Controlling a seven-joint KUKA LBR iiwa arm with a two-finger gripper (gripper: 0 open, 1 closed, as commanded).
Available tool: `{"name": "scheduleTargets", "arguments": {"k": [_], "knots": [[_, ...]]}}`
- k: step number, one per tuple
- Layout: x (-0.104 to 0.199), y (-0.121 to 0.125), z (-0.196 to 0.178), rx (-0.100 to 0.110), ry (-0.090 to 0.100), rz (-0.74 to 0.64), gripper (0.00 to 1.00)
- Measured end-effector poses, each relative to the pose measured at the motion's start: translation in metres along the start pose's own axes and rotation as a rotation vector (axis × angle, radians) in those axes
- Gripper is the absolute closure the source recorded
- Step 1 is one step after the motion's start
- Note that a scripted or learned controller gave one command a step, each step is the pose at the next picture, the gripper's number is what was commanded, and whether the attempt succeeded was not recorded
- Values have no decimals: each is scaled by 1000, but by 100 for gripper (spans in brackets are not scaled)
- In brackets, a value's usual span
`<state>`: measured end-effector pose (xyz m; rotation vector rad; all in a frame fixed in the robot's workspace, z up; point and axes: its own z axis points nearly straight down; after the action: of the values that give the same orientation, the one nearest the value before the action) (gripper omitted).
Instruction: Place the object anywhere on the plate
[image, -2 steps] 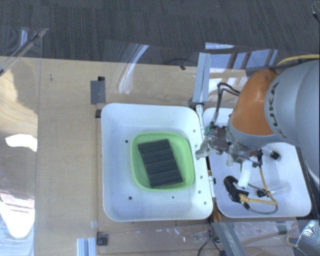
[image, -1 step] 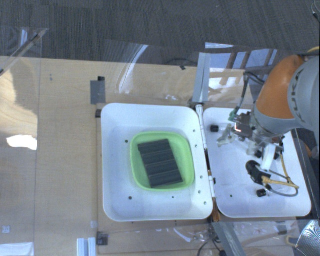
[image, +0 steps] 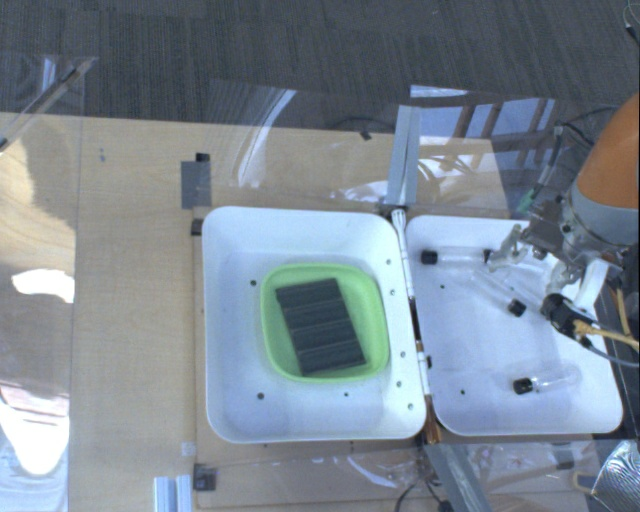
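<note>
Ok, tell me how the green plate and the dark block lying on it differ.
Colour: the green plate is bright lime, the dark block charcoal grey. Shape: the plate is a rounded square with a raised rim, the block a flat ribbed rectangle. Size: the plate is bigger; the block covers its middle. Pose: the plate sits square in the left bin, while the block lies slightly askew on it. Both are in that bin.

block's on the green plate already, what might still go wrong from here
1. The dark ribbed block lies askew on the green plate, its lower corner close to the rim; a bump might slide it off.
2. The arm hangs over the right bin; a fresh pick attempt could drag the block back out.
</note>
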<state>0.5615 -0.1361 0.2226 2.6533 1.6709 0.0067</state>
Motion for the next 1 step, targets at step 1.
{"name": "scheduleTargets", "arguments": {"k": [1], "knots": [[-42, 0, -65, -2, 0, 51, 0]]}}
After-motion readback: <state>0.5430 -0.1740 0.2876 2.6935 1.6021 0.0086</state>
